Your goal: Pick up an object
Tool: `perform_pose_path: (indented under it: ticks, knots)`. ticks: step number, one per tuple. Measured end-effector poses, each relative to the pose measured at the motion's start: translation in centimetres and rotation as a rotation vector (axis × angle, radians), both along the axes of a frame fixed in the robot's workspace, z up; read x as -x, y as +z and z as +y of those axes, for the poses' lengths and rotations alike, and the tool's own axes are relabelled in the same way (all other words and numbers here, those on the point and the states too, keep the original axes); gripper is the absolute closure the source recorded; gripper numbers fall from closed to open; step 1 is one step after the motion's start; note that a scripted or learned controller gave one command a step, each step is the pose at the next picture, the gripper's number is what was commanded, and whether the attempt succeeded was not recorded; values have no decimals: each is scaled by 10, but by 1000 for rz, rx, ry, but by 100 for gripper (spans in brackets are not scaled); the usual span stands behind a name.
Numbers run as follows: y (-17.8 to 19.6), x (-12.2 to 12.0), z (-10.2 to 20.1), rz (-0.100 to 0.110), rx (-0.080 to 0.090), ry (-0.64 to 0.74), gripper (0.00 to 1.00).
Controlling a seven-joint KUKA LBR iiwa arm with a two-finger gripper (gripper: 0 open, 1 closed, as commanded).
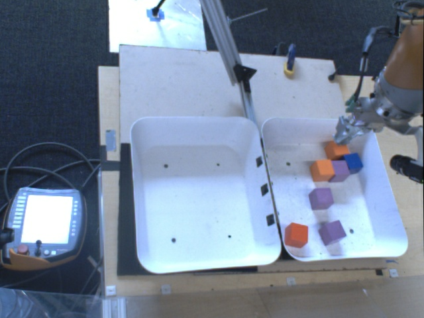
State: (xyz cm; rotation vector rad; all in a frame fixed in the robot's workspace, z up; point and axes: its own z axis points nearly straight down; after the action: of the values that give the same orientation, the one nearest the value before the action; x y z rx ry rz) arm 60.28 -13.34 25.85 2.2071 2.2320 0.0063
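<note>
I see the gripper low over the far right part of the right bin, with the grey arm and its orange band coming in from the right edge. From this slant I cannot tell whether it is spread or closed, and nothing is visibly held in it.

Just below the tip sits an orange cube, close enough that it may be touching, though I can't be sure at this resolution. Right beside that, a little further from the tip, is a blue cube. A second orange cube and a purple cube lie pressed together just beyond those, toward the near side of the bin. Further off along the same line is another purple cube. Well away from the gripper, near the bin's front wall, I see a third orange cube and a third purple cube.

The left bin lies well to the gripper's far side. A teach pendant rests off the bench at the left.
</note>
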Motion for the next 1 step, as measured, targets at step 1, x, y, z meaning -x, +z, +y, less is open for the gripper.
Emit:
perform_pose_path:
  ticks: [1]
  knots:
    - [-10,-13,43,2,0,-1,100]
